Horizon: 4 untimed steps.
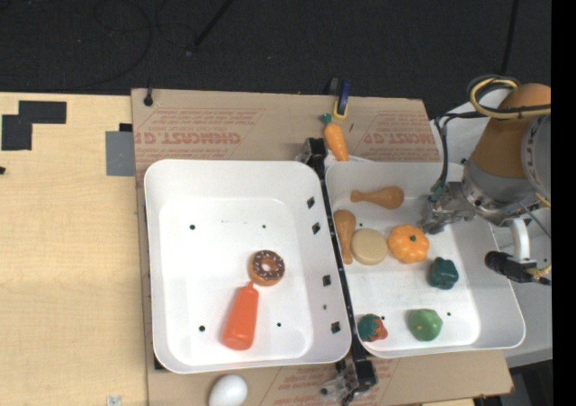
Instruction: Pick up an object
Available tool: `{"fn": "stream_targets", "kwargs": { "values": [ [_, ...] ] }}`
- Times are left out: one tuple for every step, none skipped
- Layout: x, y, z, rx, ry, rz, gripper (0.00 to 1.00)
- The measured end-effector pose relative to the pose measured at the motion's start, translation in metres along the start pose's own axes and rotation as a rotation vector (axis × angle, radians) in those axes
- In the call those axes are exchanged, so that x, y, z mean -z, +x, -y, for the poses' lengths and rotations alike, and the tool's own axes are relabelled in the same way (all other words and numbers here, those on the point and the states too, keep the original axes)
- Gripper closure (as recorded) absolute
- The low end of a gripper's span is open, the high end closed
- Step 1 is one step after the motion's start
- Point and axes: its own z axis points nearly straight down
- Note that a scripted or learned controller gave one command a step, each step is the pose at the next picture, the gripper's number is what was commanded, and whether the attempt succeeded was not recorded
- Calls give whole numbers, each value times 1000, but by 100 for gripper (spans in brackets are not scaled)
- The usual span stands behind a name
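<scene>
Gripper [438,212] low, just right of pumpkin [408,244] (finger state unclear), nothing visibly held; pick not yet done, grasp and lift remain

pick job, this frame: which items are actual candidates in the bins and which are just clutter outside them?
Candidates, in the bins:
donut
orange bottle
drumstick
pumpkin
round bun
dark green pepper
light green pepper

Clutter, outside the bins:
carrot
white egg

Arm [517,148] cut off at right edge.
</scene>
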Motion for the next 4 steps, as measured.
{"fn": "stream_targets", "kwargs": {
  "values": [
    [24,2,-8,3,-6,-1,100],
    [0,3,62,1,-1,-3,100],
    [103,49,28,9,-14,-1,100],
    [302,91,72,8,-21,0,100]
  ]
}}
